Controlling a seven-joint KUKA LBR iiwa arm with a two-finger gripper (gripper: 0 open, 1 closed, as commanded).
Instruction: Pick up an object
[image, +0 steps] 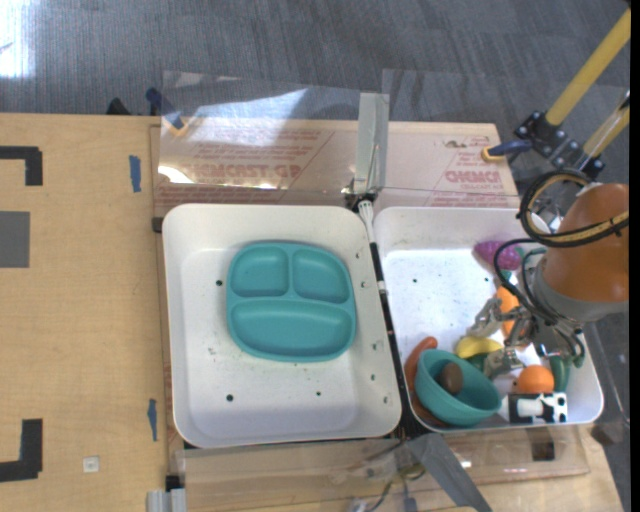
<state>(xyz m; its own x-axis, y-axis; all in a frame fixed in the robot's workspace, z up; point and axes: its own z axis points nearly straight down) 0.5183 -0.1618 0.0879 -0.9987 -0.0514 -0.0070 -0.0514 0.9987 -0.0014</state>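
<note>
A tan bench carries two shallow white bins side by side, with clear panels standing behind them. The left bin holds a teal divided plate lying flat near its centre. The right bin holds the clutter, all gathered at its near right end. The arm reaches low over that heap, and the gripper sits among the pieces, just above a yellow item; whether it is wide, narrow or holding anything cannot be told.

Within the heap: a teal bowl tipped on its side with a brown object inside; an orange ball; a black-and-white block; a purple piece toward the far side.

Judgement: these look like light, stiff, smooth toys, liable to slip. The yellow item, nearest the gripper, is best taken across its narrow width.

The wrist covers part of the heap; an orange piece beside it is cut off and unidentifiable.
</note>
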